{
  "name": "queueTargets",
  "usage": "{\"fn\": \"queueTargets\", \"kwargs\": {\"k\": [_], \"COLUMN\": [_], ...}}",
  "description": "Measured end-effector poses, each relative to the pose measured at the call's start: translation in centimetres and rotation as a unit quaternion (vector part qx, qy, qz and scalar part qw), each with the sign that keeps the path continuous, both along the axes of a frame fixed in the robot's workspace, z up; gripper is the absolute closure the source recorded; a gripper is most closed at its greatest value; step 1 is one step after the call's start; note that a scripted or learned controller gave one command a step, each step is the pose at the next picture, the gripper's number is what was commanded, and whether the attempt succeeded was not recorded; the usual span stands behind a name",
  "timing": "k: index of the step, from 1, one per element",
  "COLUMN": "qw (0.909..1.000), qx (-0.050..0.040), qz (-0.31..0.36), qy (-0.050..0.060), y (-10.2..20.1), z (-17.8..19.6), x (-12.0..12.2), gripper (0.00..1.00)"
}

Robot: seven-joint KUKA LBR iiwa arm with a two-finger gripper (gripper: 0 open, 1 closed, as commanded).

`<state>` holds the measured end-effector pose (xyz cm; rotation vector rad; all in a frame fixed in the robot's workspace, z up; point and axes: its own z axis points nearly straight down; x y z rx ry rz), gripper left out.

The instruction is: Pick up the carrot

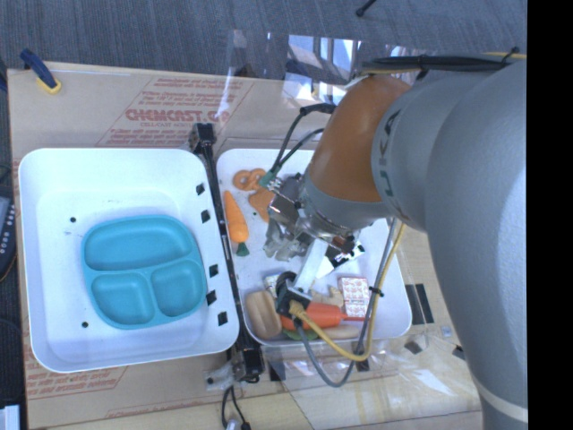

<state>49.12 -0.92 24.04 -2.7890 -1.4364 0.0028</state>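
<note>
Looming closest to the lens, the grey arm with its orange band (358,150) reaches in from the right over the right-hand shallow white bin (400,307). Its two-finger gripper (279,240) hangs low in that bin, just right of the slim orange carrot (235,219), which lies lengthwise by the bin's left wall, apart from the gripper and not gripped; whether the pincer is apart or together cannot be told. A tan bread-like piece (262,312) and a small red-and-white packet (353,296) sit at the bin's near end. A blue three-compartment plastic tray (143,269) rests in the left-hand white bin (54,177)
</note>
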Motion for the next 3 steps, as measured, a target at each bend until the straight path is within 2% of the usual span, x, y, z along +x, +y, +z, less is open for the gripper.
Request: {"fn": "queueTargets", "kwargs": {"k": [1,2,3], "qw": [0.9916,0.9716,0.9483], "qx": [-0.0018,-0.0002,-0.0002], "qz": [-0.129,-0.237,-0.317], "qy": [0.002,-0.004,-0.003], "y": [3.5,5.6,12.6], "z": [-4.0,7.8,12.7], "x": [4.3,8.7,12.3], "gripper": [1.0,1.0,1.0]}}
